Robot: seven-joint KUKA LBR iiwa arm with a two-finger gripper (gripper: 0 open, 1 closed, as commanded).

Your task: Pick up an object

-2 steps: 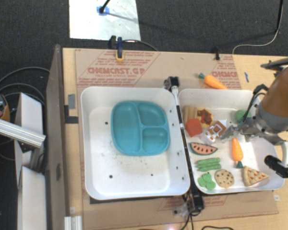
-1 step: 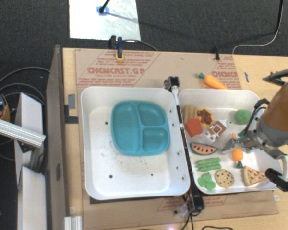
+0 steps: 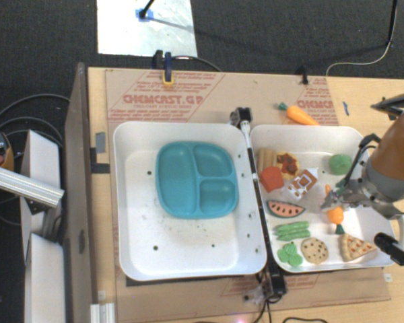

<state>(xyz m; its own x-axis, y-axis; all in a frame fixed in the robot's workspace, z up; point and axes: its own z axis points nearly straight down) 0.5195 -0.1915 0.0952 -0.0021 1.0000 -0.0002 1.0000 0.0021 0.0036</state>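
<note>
Camera view: fingers (image 3: 334, 202) low over right bin (image 3: 310, 134), by orange carrot (image 3: 335, 214); grip state unclear.

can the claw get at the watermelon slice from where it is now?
Probably yes. The watermelon slice lies flat in the right bin, open above, just left of the claw; the red block sits close by.

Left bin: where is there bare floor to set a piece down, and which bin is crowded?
In the left bin, bare floor rings the teal divided plate, widest between plate and front wall. The plate's compartments are bare too. The right bin is crowded: watermelon slice, cookie, pizza slice and more, with the gripper among them.
</note>
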